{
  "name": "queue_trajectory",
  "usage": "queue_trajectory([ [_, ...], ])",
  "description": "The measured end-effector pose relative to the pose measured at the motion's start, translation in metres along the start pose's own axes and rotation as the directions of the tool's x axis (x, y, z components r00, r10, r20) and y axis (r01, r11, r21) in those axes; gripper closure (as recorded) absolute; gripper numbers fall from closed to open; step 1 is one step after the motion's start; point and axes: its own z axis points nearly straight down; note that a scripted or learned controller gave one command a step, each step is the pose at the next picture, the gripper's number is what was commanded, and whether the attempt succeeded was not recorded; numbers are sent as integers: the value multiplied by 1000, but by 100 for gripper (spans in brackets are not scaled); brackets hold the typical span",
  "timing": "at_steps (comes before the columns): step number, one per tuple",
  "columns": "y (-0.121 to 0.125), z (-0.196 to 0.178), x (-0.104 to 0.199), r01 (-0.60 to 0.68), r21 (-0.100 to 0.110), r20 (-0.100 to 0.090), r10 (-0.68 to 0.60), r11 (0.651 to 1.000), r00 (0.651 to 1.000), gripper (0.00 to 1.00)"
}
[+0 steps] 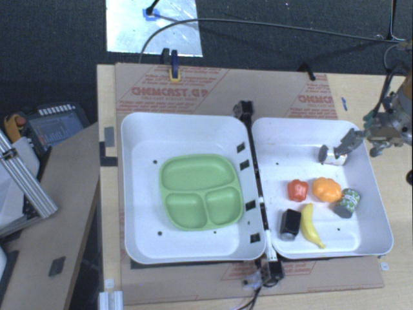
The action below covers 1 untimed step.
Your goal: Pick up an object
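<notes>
1. Left bin (139, 173): plain white, small dark spots on its floor.
2. Right bin (284, 137): same white, a few faint specks.
3. Divided plate (200, 191): pale green all over.
4. Pepper (297, 190): red-orange, glossy.
5. Round fruit (327, 189): orange.
6. Banana (312, 225): yellow, darker at the tip.
7. Block (290, 223): black.
8. Small can (348, 201): green and white label, grey base.
9. Tool (337, 150): grey, with a white patch at its tip.
10. Table (84, 173): tan.
11. Cardboard sheet (213, 86) under bins: brown, red printed lettering and diagonal lines.
12. Floor (51, 37): dark speckled carpet.
13. Metal plate (151, 15) on floor: silvery, blue mark.
</notes>
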Motion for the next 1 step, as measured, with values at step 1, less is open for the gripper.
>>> queue_trajectory([
  [1, 2, -5, 0, 3, -9, 2, -3, 1000, 1000, 0],
])
